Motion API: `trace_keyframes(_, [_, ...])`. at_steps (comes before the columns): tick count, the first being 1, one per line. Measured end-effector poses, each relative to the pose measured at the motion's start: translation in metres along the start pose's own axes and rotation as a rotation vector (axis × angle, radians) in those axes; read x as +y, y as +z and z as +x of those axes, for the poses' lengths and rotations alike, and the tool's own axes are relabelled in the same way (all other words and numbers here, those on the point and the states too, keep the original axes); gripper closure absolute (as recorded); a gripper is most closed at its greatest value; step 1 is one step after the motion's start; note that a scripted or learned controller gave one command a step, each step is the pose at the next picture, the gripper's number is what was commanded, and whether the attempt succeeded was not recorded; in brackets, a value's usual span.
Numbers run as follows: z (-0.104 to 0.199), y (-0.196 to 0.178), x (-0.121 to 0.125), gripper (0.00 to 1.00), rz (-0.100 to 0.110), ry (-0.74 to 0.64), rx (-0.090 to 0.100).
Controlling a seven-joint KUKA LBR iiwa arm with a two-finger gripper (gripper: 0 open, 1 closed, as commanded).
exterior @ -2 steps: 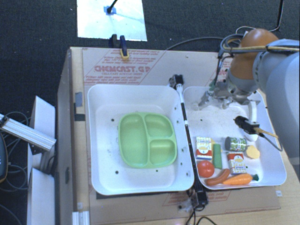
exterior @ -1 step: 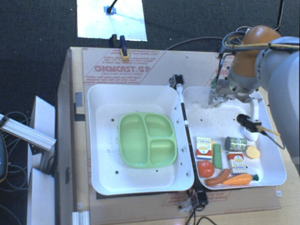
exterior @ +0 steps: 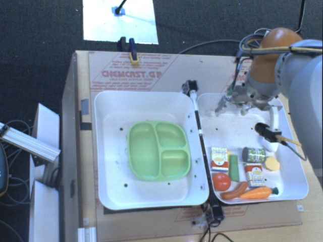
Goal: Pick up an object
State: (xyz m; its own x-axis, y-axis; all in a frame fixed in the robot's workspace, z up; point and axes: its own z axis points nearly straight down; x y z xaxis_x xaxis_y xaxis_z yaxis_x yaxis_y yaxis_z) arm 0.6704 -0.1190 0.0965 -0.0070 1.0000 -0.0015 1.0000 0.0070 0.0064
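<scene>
Gripper (exterior: 233,107): it is hovering over the upper part of the right bin (exterior: 222,132), with the fingers standing apart and nothing between them.
Chosen thing: the small can (exterior: 253,154) is lying on its side in the right middle of the frame, below the gripper and apart from it.
Handling: the can is probably a light, stiff toy. Its smooth round wall may roll or slip, so closing on the two flat ends seems safer.
Right bin: it is holding, in its lower half, two red-and-white cartons (exterior: 219,158), a green stick (exterior: 233,168), a tomato (exterior: 220,181), a sausage (exterior: 234,190), a carrot (exterior: 257,192) and a yellow piece (exterior: 272,164).
Crowding: the sausage and the carrot seem to be touching, though this is hard to see.
Left bin (exterior: 113,135): it is carrying a green plate (exterior: 159,150) with three compartments, and nothing is lying in them.
</scene>
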Motion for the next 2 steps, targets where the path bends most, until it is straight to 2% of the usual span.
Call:
trace_keyframes(1, [-0.019,0.012,-0.002,0.0,0.003,0.005,0.0])
trace_keyframes(2, [-0.087,0.011,-0.002,0.0,0.007,0.003,0.003])
